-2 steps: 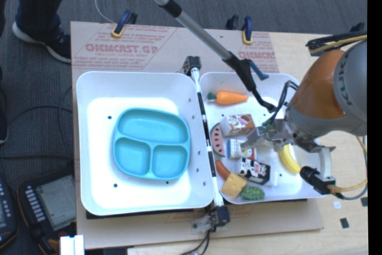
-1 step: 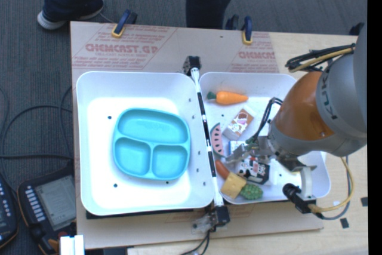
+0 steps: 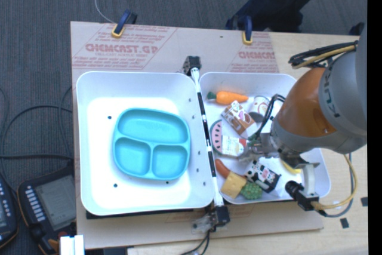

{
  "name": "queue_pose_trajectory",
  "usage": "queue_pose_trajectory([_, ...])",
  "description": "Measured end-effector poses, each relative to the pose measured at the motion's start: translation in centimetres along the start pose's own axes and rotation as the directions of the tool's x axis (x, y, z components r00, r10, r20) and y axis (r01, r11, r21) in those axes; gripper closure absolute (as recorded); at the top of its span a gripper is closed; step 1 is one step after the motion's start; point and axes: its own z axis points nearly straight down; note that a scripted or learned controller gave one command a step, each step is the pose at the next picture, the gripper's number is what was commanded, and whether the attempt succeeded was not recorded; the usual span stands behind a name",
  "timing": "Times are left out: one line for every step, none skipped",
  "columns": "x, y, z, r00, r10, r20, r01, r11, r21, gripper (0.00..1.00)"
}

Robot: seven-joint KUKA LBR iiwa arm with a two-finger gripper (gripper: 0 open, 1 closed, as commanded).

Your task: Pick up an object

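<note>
Toys fill the right bin point(image 3: 310, 185), a crowded heap of small play-food pieces, while the left bin point(image 3: 83, 128) carries a blue divided tray point(image 3: 152, 143). Any of the pieces would serve the task, and they all look light, rigid and smooth, probably hollow plastic, so weight is no concern but slipping is.

Going from the left of the heap: a watermelon slice point(image 3: 221, 135) lies against the dividing wall, flat and thin, hard to pinch from above. Below it sit a small orange-red sausage point(image 3: 222, 166), a yellow wedge point(image 3: 233, 186) and a green knobbly piece point(image 3: 251, 190); the wedge, being blocky, looks the easiest, taken across its flat sides. At the top lies a carrot point(image 3: 231, 97), best taken across its thick middle, and a printed carton point(image 3: 237, 116) beside it.

The end effector point(image 3: 258, 152) is low over the middle of the heap, its metal parts half hidden under the arm's orange wrist; I cannot tell how its tips stand, and nothing is visibly caught in it. From it, the black-and-white cow toy point(image 3: 264, 175) lies just beside at about five o'clock, the wedge near at seven, the watermelon near at nine, the carrot farther off at eleven.
</note>
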Motion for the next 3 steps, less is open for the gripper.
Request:
queue_pose_trajectory([0.11,-0.18,0.22,1.0,-0.001,-0.002,0.001,1.0,0.007,0.0])
queue_pose_trajectory([0.12,-0.14,-0.63,1.0,-0.001,-0.003,0.001,1.0,0.008,1.0])
queue_pose_trajectory([0.12,-0.15,-0.62,1.0,-0.001,-0.003,0.001,1.0,0.009,0.0])
